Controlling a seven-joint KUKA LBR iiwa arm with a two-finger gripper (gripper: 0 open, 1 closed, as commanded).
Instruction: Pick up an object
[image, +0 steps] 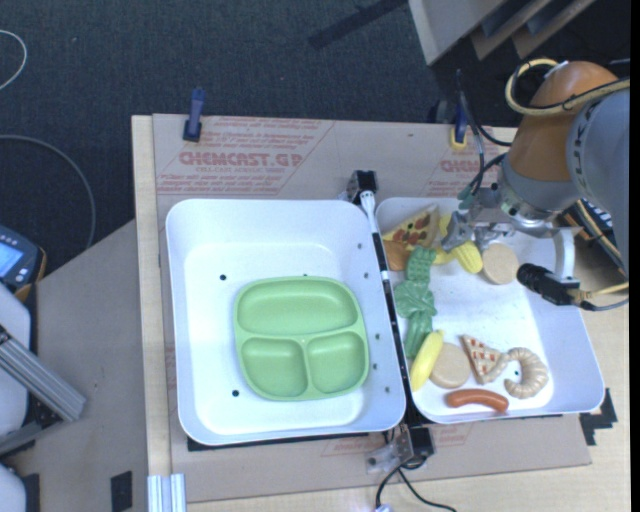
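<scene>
End effector (462, 236): low over right bin's (570, 385) 12 o'clock corner, beside corn (468, 259), likely for grasping; grip state cannot be told.

My bench (300, 150) is a brown board printed with red lettering. Two shallow white bins sit on it, touching: the left bin (200, 300) and the right bin (570, 350).

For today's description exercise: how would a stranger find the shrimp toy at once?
Look in the right white bin, at its near end. The shrimp lies beside the pizza slice, above the red sausage. It alone is curled and pale orange.
</scene>
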